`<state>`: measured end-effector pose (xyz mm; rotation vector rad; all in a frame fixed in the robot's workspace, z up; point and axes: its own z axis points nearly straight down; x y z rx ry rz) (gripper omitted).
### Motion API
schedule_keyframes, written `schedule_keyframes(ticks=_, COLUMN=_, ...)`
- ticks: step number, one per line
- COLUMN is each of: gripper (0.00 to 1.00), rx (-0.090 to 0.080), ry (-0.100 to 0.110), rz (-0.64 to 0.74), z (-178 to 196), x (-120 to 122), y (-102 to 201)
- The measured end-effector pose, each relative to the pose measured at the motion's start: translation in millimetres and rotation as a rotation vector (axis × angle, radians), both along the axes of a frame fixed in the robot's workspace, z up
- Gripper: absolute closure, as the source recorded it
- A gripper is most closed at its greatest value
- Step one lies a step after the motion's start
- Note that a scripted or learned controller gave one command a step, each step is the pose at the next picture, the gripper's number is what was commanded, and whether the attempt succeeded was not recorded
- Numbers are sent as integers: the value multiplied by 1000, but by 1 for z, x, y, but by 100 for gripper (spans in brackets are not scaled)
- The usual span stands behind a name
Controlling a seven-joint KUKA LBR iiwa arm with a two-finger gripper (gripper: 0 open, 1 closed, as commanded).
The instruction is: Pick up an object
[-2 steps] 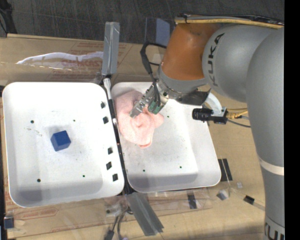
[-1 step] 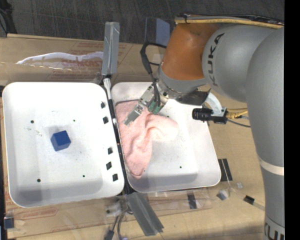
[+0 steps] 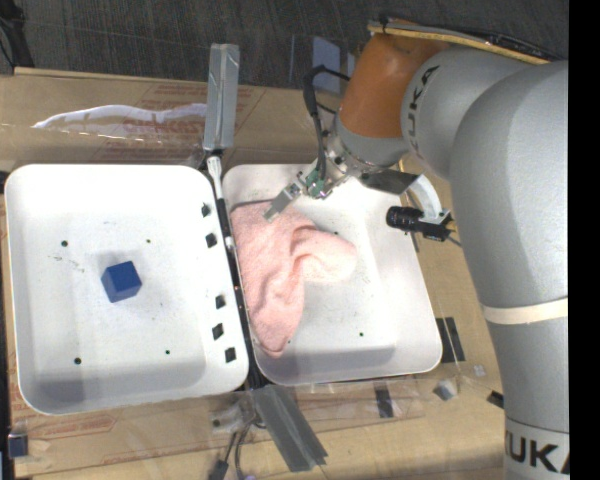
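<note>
You see two white bins side by side on the table. The left bin and the right bin touch along a grey divider strip. A clear plastic sheet lies on the brown cardboard behind the left bin.

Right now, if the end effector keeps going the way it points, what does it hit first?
Most likely the pink cloth in the right bin: the end effector angles toward its upper edge. Depth is unclear.
</note>
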<state>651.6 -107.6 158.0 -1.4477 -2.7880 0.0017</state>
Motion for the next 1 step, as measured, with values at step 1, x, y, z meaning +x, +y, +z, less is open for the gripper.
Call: schedule_keyframes(ticks=1, gripper=0, rx=1, ry=1, rz=105, z=-13, x=6, y=10)
